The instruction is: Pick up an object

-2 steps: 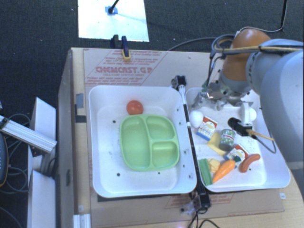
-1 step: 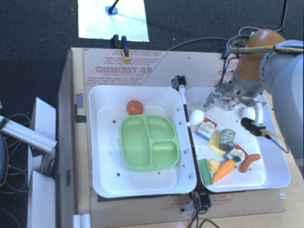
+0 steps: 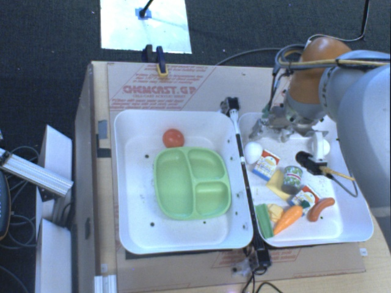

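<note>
The right bin [image 3: 360, 221] holds several toy foods. A white egg [image 3: 252, 151] lies at its left wall, with a red, white and blue carton [image 3: 267, 164] beside it. A yellow cheese wedge [image 3: 278, 185], a small can [image 3: 292, 177], a second small carton [image 3: 304, 196], a sausage [image 3: 321, 207], a carrot [image 3: 287, 219] and a green piece [image 3: 263, 217] lie nearer the front. My gripper [image 3: 276, 127] hangs over the far left part of this bin, just beyond the egg. Nothing shows in its grasp.
The left bin [image 3: 131, 163] holds a green divided plate [image 3: 191, 182] and a red tomato [image 3: 173, 138] behind it. A clamped divider rail [image 3: 239, 157] runs between the bins. The grey arm [image 3: 357, 102] covers the right bin's far right corner.
</note>
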`<state>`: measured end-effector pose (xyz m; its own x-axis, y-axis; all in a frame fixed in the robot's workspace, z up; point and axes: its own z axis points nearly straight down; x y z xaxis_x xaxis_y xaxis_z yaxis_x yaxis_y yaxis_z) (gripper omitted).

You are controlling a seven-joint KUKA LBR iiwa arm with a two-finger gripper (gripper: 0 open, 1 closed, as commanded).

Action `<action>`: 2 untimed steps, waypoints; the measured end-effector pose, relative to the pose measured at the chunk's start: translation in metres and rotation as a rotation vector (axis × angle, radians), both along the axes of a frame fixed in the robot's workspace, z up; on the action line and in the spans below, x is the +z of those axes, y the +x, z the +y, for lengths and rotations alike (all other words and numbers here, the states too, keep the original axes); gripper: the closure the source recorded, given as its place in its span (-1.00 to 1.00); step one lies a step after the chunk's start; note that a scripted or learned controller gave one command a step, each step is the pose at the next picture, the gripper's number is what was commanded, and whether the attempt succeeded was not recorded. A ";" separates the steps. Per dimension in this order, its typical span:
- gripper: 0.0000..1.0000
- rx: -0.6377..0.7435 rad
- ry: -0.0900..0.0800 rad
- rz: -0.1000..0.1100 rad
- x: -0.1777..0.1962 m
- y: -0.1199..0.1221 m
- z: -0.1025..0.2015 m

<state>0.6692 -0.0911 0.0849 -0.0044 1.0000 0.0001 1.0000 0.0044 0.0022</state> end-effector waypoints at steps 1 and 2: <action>-1.00 -0.003 -0.002 -0.001 0.001 0.000 -0.065; -1.00 0.000 0.000 -0.001 0.000 0.000 -0.001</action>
